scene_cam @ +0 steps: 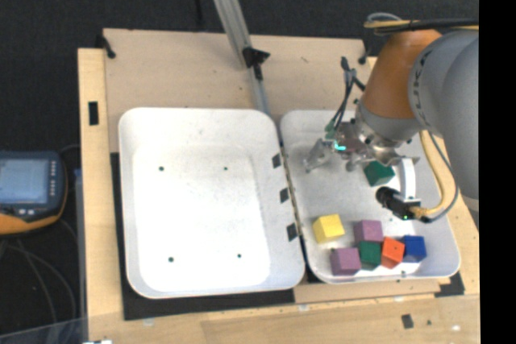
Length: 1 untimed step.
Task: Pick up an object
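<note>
A green block (378, 172) sits in the right bin (302, 173), just below the wrist of the arm (403, 89); it looks tilted, with its longer side running from upper left to lower right, though part of it is covered by the wrist hardware and its full shape is hard to make out. Nearer the front of that bin lies a cluster of small blocks: a yellow block (328, 228) a little apart on the left, then a purple block (368, 231), a second purple block (346, 259), a dark green block (370, 253), an orange block (393, 250) and a blue block (414, 246) packed close together. The arm comes in from the right and bends down over the back half of the right bin, its orange band above the wrist. The gripper (322, 155) points toward the bin's left wall; whether it is spread or closed I cannot tell, and nothing shows in its grasp. The left bin (201, 197) lies alongside.
</note>
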{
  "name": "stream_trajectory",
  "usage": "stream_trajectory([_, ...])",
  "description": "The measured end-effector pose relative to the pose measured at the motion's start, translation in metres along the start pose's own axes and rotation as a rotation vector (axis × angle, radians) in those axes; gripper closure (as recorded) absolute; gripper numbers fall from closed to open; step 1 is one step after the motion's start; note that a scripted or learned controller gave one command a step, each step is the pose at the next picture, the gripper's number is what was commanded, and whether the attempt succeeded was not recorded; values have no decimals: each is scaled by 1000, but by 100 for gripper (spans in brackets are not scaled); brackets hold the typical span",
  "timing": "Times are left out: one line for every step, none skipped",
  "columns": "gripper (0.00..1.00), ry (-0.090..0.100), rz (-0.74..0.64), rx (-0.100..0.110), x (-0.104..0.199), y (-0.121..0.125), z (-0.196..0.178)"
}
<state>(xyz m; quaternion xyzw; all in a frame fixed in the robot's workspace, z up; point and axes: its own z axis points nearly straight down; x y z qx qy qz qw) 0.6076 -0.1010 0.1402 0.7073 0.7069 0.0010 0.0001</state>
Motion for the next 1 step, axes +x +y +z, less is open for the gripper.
stream_trajectory([0,0,0,0,0,0,0])
